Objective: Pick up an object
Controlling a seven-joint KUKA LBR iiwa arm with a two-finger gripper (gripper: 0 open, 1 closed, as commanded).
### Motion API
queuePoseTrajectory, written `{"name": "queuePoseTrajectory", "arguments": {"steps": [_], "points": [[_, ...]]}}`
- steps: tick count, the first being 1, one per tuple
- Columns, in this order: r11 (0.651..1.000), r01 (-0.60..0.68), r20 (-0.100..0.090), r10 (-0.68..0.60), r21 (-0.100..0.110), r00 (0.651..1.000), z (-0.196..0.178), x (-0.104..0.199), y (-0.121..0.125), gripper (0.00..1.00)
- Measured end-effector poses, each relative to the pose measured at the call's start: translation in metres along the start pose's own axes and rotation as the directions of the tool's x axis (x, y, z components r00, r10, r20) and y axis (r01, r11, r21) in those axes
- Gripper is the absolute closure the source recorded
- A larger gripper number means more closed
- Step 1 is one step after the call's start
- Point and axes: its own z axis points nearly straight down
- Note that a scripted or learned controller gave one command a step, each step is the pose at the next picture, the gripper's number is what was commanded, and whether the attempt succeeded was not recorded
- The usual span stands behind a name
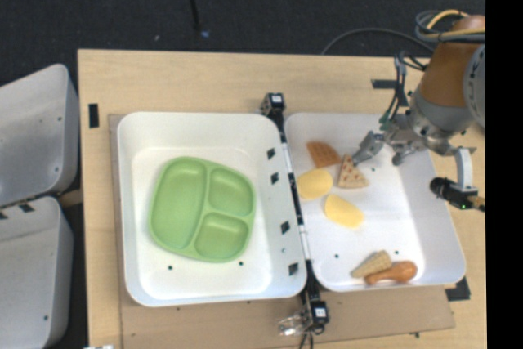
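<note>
**A:** Seen from above, what sits where on the bench (204, 82)?

**B:** Two shallow white bins side by side. The left bin (131, 257) holds a green divided plate (202, 208), lying flat near its middle. The right bin (433, 245) holds the food pieces and the arm.

**A:** And the arm?

**B:** The grey arm (449, 82) with its orange band comes in from three o'clock. Its gripper (382, 148) hangs over the upper part of the right bin, at about twelve o'clock from that bin's middle.

**A:** Are the fingers holding anything?

**B:** They stand spread apart, one reaching toward nine o'clock and one toward three o'clock, and nothing lies between them. The tip of the nine o'clock finger looks close to the cracker wedge (352, 173), possibly touching it, though the angle makes that hard to confirm.

**A:** Where do the food pieces lie?

**B:** The cracker wedge is at roughly eight o'clock from the gripper. Just beside it, toward ten o'clock, is a piece of brown toast (323, 153). A round yellow piece (314, 184) lies near the bin's left wall, with a second yellow piece (344, 212) at its four o'clock, near but apart. At the bin's six o'clock edge, a tan wedge (371, 264) touches an orange sausage (393, 274).
</note>
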Motion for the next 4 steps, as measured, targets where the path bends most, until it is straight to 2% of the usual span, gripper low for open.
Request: {"name": "queuePoseTrajectory", "arguments": {"steps": [1, 2, 3, 4], "points": [[1.0, 0.0, 0.002, 0.0, -0.008, 1.0, -0.014, -0.001, 0.002, 1.0], [1.0, -0.002, 0.0, 0.002, -0.008, 1.0, -0.064, -0.011, 0.005, 1.0], [1.0, 0.0, -0.001, 0.0, -0.005, 1.0, -0.07, -0.011, 0.006, 1.0], [1.0, 0.009, -0.002, -0.009, -0.006, 1.0, -0.076, 0.047, 0.02, 1.0]]}}
